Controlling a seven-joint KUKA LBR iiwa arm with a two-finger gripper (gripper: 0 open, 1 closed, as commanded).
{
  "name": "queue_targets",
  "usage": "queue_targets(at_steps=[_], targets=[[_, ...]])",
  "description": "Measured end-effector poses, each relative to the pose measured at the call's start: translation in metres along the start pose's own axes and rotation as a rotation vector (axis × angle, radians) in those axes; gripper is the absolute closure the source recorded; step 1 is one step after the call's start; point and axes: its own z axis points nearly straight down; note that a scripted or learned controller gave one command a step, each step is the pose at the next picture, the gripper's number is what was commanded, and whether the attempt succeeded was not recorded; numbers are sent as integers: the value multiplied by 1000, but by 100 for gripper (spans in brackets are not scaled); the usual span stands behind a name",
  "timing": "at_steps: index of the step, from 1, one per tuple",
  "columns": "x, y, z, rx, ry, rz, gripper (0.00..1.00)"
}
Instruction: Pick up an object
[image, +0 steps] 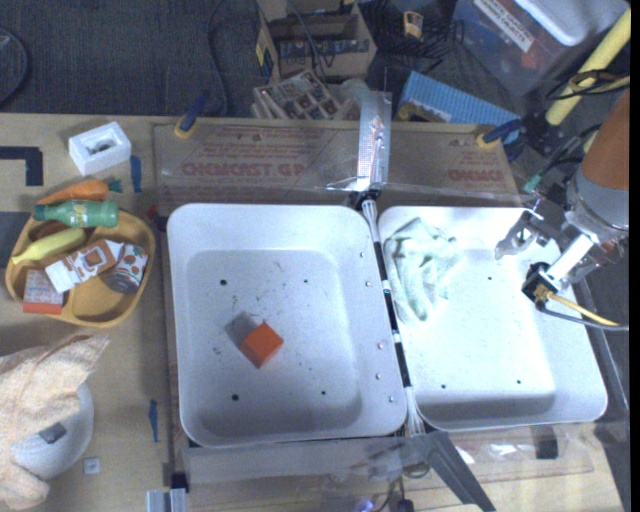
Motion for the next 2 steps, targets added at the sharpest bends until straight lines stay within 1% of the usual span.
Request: queue_targets(at_steps=[1,2], targets=[[96,7,117,-3,2,-132,0],[97,7,108,-3,1,-136,100]])
